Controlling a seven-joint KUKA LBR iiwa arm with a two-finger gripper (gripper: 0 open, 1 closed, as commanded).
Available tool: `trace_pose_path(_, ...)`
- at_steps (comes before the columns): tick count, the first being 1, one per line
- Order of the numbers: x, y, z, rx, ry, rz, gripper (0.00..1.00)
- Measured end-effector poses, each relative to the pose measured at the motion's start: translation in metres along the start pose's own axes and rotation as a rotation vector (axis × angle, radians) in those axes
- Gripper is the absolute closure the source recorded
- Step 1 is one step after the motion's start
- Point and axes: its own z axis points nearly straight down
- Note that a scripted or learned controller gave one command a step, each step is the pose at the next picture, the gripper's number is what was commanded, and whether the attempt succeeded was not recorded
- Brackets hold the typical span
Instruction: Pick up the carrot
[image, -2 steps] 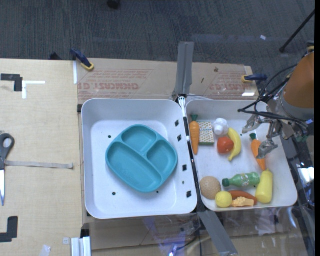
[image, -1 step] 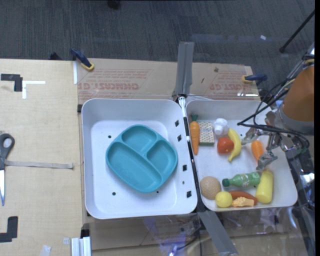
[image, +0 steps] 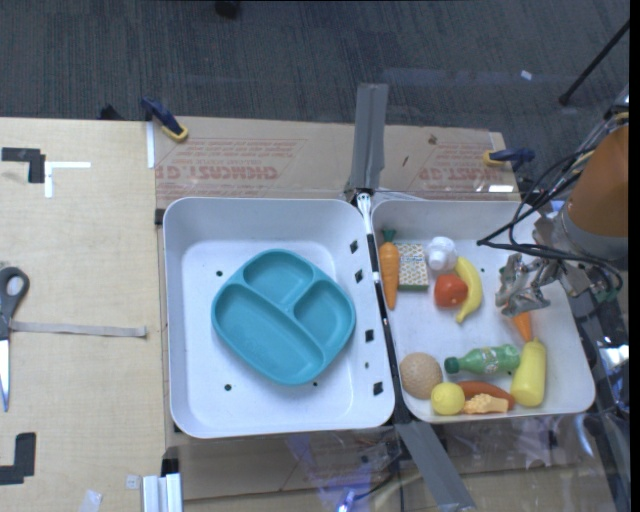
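Fingers (image: 521, 297) over right bin (image: 580, 400) (carrot (image: 389, 272) apart, leftward), grip unreadable.

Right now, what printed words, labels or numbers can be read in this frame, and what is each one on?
Red print on the cardboard sheet behind the bins: upside down from this camera, too blurred to read with confidence.
Label on the green bottle in the right bin: too small to read.
Small green and white box: print, if any, unreadable.
Blue divided plate: no text.
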Motion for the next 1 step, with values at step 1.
trace_pose_path(1,-0.0113,0.0980,-0.0601,-0.006,0.006,0.252,1.00)
